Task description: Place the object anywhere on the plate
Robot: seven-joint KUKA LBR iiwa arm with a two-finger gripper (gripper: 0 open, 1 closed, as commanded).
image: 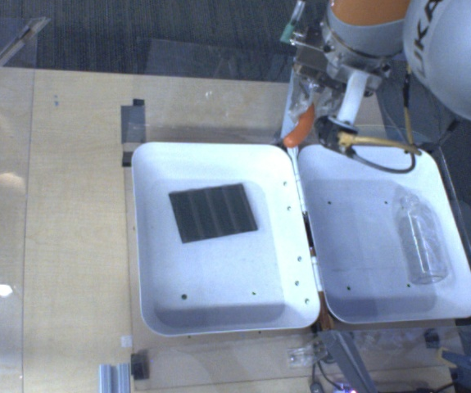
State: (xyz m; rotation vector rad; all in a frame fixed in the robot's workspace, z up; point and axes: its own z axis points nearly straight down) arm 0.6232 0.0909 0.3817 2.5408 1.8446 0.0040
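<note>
A dark grey ribbed plate lies flat in the left white bin, towards its back left. My gripper hangs above the back edge where the two bins meet, to the right of and behind the plate. A small orange object sits slanted between its fingertips, and the gripper is shut on it. The wrist above hides the object's upper end.
A clear plastic bottle lies along the right side of the right white bin. A yellow-tipped cable loops from the wrist over that bin's back edge. A black bracket stands at the left bin's back left corner.
</note>
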